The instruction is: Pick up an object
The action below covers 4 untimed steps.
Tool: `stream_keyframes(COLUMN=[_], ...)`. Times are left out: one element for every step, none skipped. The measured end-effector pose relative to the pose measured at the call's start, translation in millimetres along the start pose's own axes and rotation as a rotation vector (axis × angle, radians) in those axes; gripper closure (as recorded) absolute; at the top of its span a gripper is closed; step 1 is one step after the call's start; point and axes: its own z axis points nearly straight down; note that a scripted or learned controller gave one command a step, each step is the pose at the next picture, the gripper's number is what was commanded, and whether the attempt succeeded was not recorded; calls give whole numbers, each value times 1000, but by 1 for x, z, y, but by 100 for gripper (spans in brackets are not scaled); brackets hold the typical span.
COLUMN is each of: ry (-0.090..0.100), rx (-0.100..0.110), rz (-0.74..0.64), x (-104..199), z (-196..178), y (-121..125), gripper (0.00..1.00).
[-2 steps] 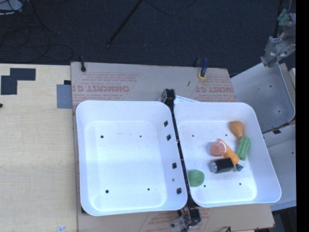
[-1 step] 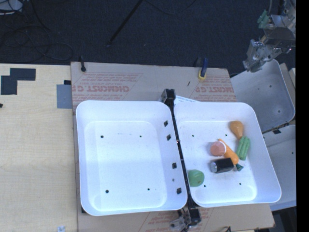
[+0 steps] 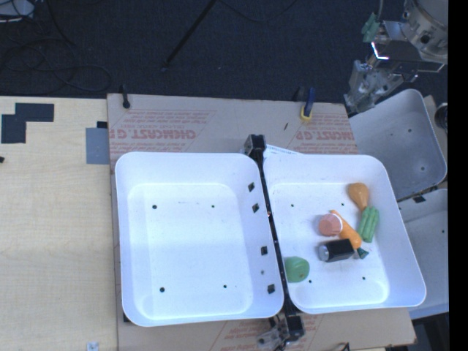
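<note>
Several small objects cluster in right bin (image 3: 398,269); black cylinder (image 3: 336,251) lies lengthwise left-right. Pincer (image 3: 365,86) hangs well above-behind, outside bin, objects toward camera; finger state: cannot tell.

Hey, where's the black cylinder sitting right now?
The black cylinder lies in the right bin, toward its right side, just below the pink ball and against the orange carrot, with the green ball to its lower left.
</note>
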Motion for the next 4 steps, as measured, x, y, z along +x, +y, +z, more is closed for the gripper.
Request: stream_keyframes(ry=[0,-1,-1,-2], rx=[-1,2,4,2], rz=[-2,0,-3,0], x=[63,116,206,259], z=[-27,-24,-23,-24], y=[-21,-6,21,37], gripper=[100,100,100,100])
